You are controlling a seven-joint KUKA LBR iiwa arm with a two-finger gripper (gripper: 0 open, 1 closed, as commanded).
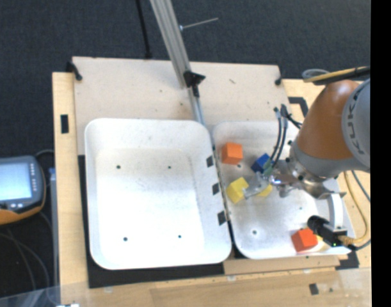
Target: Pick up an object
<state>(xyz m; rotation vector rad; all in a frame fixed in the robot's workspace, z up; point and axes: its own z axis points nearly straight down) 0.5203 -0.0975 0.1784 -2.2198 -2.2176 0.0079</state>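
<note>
White bins, two side by side on the bench (67, 171). Left bin (150, 235) w/ just a few dark specks on its floor; right bin (259, 245) has all the blocks. Grey/orange arm (333, 130) comes in from the right, hanging over the right bin's middle. Gripper (262, 187) sits low there, pointing left.

Blocks: orange cube (232, 153) far-left of the right bin, 2nd orange cube (304, 239) near-right corner, yellow cube (237, 190) by the left wall, blue block (261, 163) just far of the wrist. Something yellowish right at the tip, prob a 2nd small block, too blurry to call.

Key relation: yellow cube lies just left of the gripper, near touching, no clear long axis. Closest candidate imo.

Fingers: can't tell if apart or together, wrist and cabling mask them. Nothing visibly held.
</note>
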